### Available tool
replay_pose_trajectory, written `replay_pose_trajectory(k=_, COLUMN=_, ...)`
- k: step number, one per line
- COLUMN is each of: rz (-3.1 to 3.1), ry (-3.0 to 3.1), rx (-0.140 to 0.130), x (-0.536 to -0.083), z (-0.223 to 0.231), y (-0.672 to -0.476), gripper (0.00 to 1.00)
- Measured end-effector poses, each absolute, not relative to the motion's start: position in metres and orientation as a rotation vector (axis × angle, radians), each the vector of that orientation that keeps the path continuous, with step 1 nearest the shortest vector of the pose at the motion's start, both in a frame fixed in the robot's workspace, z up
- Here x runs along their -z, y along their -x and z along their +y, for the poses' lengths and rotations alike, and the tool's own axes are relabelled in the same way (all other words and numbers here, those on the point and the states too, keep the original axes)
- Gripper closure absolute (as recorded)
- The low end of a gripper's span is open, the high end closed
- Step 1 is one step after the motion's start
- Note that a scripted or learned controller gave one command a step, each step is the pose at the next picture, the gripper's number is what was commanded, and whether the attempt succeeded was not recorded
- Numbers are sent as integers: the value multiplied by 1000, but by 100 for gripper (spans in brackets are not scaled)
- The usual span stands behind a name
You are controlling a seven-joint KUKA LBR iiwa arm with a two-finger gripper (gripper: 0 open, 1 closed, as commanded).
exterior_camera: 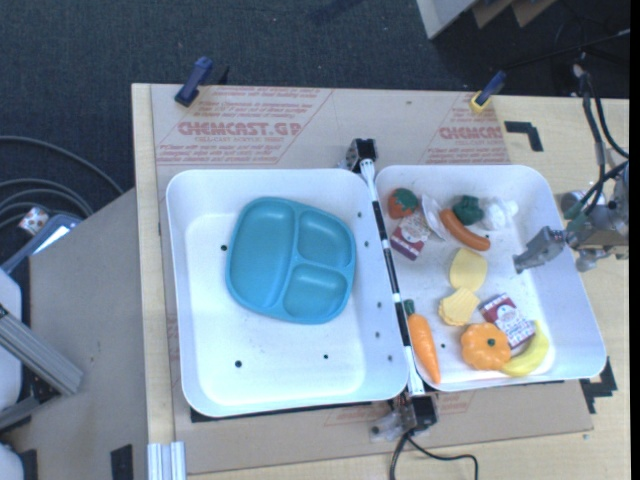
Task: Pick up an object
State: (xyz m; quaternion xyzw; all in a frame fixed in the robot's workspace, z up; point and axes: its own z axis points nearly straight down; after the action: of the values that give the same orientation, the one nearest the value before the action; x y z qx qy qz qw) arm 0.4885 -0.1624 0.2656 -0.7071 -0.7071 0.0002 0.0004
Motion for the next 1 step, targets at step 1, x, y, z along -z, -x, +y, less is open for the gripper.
replay_pose_trajectory(k=1, rz=-2219, ry=2221, rx=-1, x=-106, z=-153, y=-479, gripper=0)
